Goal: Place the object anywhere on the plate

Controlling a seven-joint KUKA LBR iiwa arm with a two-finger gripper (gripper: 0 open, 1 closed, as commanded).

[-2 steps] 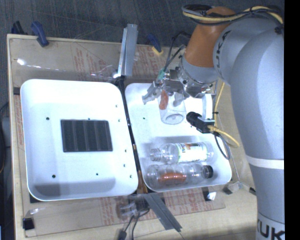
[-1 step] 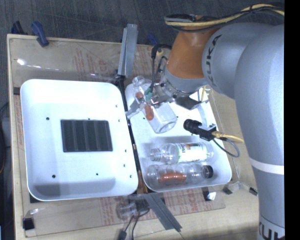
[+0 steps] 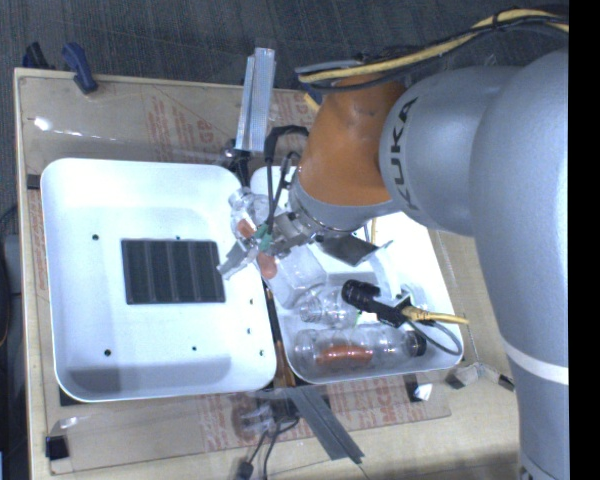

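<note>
Jaws, apart or together impossible to tell, hover mid-table near the dark plate [image 3: 173, 271]; nothing rests on it, placement not yet done.

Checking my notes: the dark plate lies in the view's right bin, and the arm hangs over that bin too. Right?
No. The camera view shows the plate in the left bin; the arm is over the right bin.

I see on table [image 3: 160, 118]: left white bin [image 3: 80, 218] and right white bin [image 3: 425, 258], side by side. Clear bottle [image 3: 355, 351] lying flat along right bin's near wall. Blue clamp [image 3: 78, 68] at table's far left corner. Grey metal bar [image 3: 257, 93] behind bins.
</note>
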